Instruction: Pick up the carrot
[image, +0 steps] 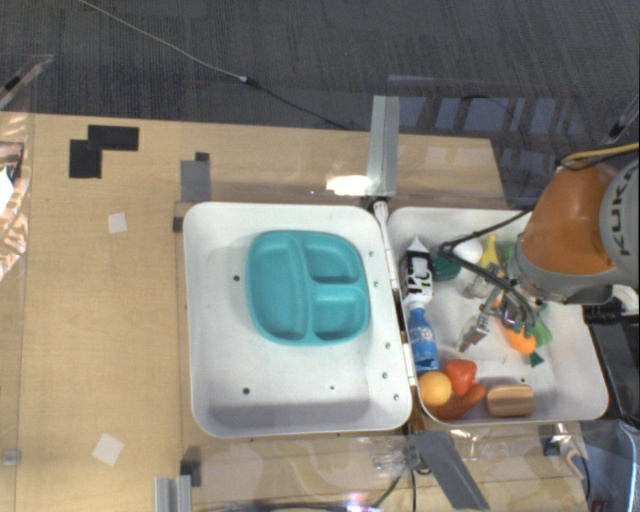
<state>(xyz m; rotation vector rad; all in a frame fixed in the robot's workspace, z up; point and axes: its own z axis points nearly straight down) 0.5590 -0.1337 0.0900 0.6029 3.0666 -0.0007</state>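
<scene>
Carrot (521, 341) one, beside gripper (483, 326), two white bins (290, 415), one teal tray (306, 286)

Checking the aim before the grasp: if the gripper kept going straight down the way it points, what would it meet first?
Probably the bare floor of the right bin, just left of the carrot. The gripper hangs above that spot, though depth is hard to judge from this slanted view.

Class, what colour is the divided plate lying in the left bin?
Teal, a blue-green; the divided plate shows best in the overhead camera view.
</scene>
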